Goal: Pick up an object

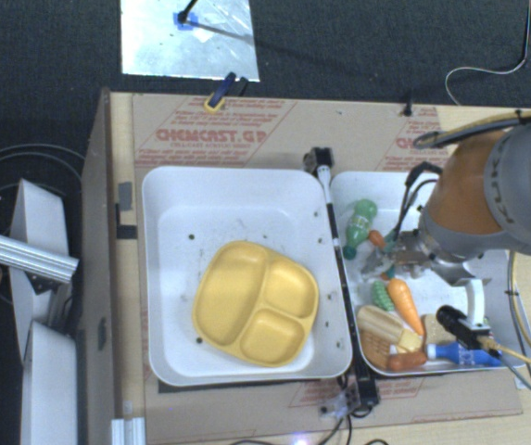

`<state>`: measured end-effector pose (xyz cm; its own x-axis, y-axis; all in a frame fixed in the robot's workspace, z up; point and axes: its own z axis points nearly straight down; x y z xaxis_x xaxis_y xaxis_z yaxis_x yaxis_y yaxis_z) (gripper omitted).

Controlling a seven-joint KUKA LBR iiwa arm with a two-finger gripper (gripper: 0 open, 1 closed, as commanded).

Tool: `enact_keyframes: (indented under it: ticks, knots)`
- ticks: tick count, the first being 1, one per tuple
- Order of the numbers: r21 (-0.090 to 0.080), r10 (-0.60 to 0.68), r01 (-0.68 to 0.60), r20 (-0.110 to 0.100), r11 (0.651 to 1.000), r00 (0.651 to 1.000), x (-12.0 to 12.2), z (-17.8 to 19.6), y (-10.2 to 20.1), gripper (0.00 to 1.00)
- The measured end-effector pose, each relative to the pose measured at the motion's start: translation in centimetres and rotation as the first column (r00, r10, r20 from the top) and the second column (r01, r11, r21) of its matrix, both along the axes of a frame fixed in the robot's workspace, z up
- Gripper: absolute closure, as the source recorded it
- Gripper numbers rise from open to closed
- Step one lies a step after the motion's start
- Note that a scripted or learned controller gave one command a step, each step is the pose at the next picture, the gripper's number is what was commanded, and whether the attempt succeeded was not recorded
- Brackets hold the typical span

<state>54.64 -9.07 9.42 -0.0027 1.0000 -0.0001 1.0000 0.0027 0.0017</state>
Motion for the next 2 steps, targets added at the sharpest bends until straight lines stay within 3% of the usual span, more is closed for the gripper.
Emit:
enact_keyframes:
  ticks: [1,2]
  knots:
    - [0.000,-0.002,0.002,-0.001,1.000,1.000,-5.2,-1.0,-0.4,0.00]
    - [-0.001,-0.001,0.001,0.006,1.000,1.000,-5.0,0.2,-0.4,1.00]
